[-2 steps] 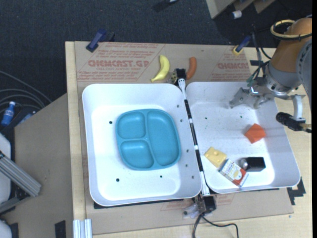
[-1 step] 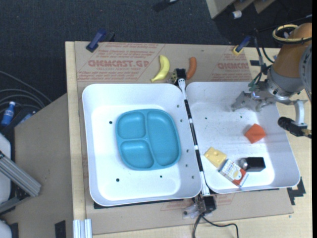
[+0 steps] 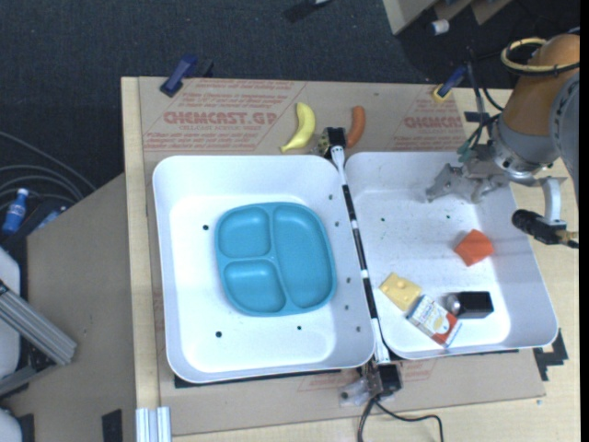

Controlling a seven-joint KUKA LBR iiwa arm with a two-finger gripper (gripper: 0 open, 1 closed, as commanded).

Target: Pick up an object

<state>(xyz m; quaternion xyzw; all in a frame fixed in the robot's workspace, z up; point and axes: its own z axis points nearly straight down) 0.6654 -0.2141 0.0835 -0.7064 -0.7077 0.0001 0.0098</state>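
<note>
While my tool (image 3: pixel 457 184) hovers at the right bin's (image 3: pixel 515 334) far end, apart or together I cannot tell, the orange block (image 3: pixel 474 247) lies nearest, toward the front rim.

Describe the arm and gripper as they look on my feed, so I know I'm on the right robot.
The arm is rounded and grey, with an orange band above the wrist. A yellow cable loops beside that band. The gripper is bare silvery-grey metal, angular in outline. No markings are legible.
</note>
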